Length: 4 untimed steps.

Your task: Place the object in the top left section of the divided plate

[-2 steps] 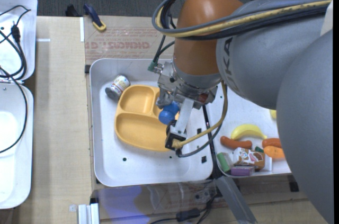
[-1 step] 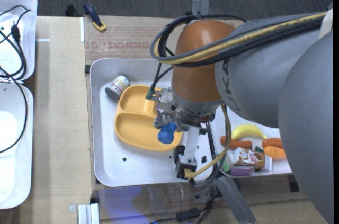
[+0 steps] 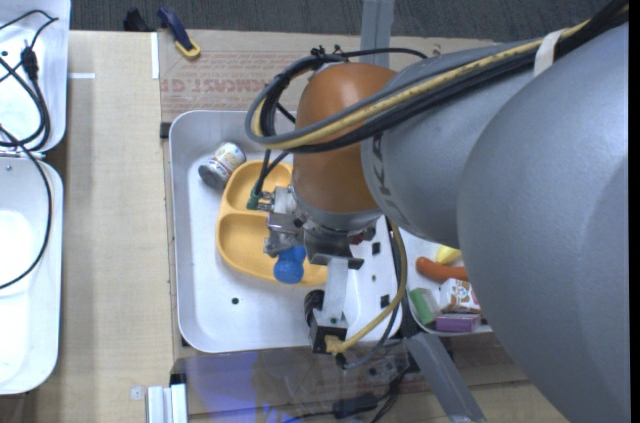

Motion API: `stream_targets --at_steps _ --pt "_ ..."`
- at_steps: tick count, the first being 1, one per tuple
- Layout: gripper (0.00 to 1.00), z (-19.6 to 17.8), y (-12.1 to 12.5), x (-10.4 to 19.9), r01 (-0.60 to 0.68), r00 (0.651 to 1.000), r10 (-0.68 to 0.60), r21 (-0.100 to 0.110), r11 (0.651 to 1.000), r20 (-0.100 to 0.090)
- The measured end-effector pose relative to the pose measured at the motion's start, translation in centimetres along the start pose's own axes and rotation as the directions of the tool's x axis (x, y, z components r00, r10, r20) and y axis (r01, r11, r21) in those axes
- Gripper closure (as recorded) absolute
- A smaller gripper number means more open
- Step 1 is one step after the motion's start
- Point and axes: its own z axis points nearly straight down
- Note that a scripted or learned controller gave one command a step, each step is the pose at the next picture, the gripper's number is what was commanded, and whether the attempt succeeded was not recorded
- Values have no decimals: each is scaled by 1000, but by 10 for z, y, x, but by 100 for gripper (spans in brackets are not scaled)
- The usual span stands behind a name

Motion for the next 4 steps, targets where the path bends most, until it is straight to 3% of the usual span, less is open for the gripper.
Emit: stream_targets --at_steps 1,2,3,4 --pt "0 0 0 0 0 1000 0 -1 1000 0" --pt "100 -8 1 -2 -6 1000 6 2 1000 3" --pt "0 -8 1 -2 -6 1000 6 2 1000 3" --pt "100 -16 2 -4 -11 1000 11 5 1000 6"
